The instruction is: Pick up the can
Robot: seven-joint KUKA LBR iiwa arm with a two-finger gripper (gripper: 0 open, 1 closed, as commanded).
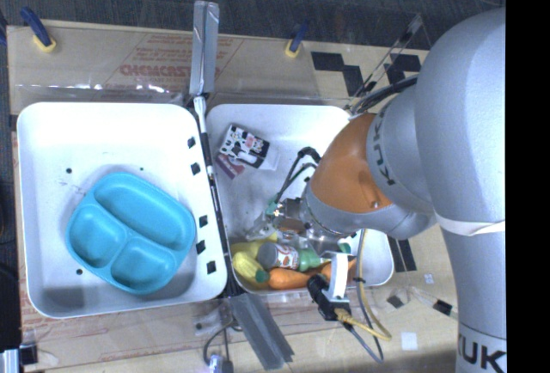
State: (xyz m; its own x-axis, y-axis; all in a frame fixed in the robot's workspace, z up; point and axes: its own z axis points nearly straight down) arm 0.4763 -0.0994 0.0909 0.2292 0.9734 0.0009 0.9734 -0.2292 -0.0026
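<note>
The arm [447,148] is reaching in from the right and bending down over the right bin [284,118], so that its gripper [290,232] is hanging low above the heap at that bin's front edge. That seems to be where the program is aiming, since the can [285,258] is lying there, just under the wrist. Whether the claw is apart or together I cannot tell; the wrist and its cables are covering it, and nothing is showing as held.

The can is lying on its side, I judge, with a dull grey end pointing toward the bin's left wall and a red and white label along its body. It is looking small and partly shaded by the arm. It is being crowded: a yellow fruit [245,262] is pressing in on its left and a carrot [288,278] is lying just in front, against the front wall. That crowding is likely making a clean grip awkward.

A packet [243,146] is resting apart near the bin's back left corner. In the left bin [51,131], a blue tray [129,229] is sitting toward the front.
</note>
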